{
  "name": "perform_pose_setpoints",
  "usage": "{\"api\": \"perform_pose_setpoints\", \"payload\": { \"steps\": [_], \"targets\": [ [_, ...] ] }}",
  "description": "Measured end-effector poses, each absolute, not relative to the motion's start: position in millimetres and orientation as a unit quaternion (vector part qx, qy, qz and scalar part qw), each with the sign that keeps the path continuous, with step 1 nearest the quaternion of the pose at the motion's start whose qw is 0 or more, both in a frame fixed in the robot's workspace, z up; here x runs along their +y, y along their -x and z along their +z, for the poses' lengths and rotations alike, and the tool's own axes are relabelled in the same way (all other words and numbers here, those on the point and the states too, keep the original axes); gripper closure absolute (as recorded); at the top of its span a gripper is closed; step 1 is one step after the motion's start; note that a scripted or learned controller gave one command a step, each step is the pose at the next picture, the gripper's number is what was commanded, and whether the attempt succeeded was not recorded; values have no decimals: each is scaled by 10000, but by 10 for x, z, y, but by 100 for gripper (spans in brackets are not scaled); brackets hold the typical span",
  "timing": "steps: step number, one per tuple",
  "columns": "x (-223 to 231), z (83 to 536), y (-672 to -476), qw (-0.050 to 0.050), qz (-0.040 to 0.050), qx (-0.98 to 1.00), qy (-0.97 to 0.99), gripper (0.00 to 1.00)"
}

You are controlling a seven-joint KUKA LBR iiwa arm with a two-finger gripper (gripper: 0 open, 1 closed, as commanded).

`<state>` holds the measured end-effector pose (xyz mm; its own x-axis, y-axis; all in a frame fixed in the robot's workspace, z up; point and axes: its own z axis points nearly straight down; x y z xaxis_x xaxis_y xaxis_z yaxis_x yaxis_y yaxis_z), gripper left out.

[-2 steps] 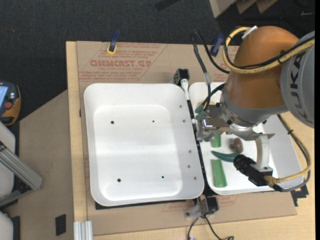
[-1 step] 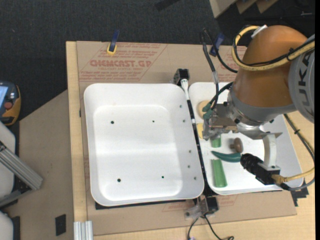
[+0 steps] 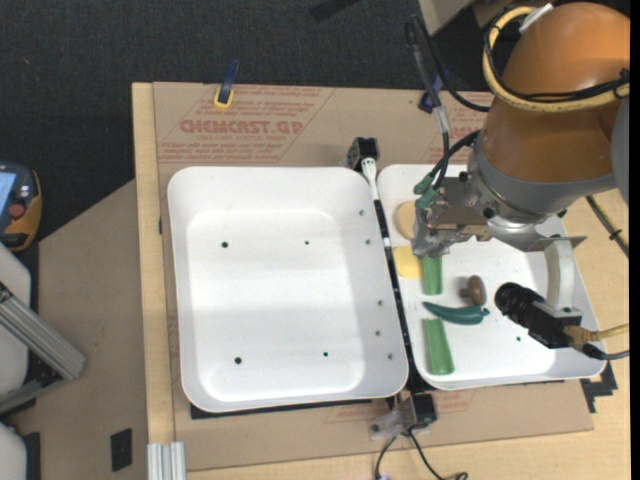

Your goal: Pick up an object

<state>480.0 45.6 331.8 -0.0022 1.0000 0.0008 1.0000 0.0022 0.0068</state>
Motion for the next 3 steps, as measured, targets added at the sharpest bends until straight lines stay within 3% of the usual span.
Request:
{"api": "perform_pose_setpoints", "payload": {
  "steps": [1, 2, 3],
  "targets": [
    [867, 4339, -4803, 34, 60, 7091, -7051, 100],
    [729, 2807, -4769, -47, -71, 7060, -7082, 100],
    [437, 3204, -4800, 19, 14, 7058, -7084, 100]
  ]
}}
